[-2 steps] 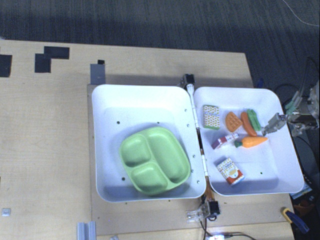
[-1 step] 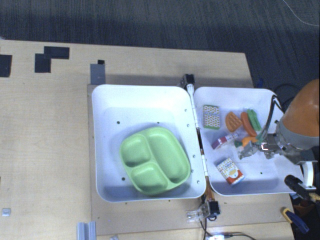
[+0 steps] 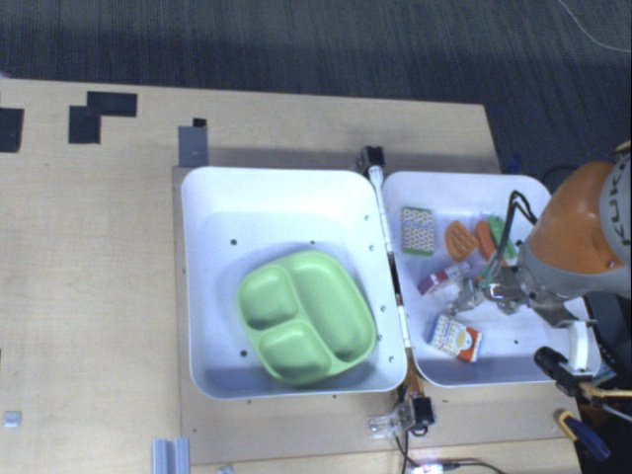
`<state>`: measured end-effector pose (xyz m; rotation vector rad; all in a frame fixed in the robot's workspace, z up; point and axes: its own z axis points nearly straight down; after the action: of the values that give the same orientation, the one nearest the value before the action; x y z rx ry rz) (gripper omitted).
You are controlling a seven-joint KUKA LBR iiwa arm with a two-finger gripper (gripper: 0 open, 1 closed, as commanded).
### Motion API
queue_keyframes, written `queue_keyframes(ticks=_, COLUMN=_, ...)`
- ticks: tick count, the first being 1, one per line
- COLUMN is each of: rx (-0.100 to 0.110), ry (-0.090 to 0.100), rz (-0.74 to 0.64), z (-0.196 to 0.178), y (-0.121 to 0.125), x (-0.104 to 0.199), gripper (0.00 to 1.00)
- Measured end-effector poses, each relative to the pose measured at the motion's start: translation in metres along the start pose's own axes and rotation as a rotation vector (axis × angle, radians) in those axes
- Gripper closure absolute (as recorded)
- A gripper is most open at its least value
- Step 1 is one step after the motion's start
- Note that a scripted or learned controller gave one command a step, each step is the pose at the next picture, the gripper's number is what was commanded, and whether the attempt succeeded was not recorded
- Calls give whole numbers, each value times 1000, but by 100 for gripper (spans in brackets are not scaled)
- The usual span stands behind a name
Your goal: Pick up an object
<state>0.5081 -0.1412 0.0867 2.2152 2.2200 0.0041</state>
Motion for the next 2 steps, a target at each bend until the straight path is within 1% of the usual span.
queue_keyframes(ticks=1, rx=-6, ry=-1, rz=-2, z=-11, y=2, x=0, gripper=100)
queue_keyframes(ticks=2, rx=-4, ry=-3, rz=1, z=0, y=57, x=-66, gripper=100)
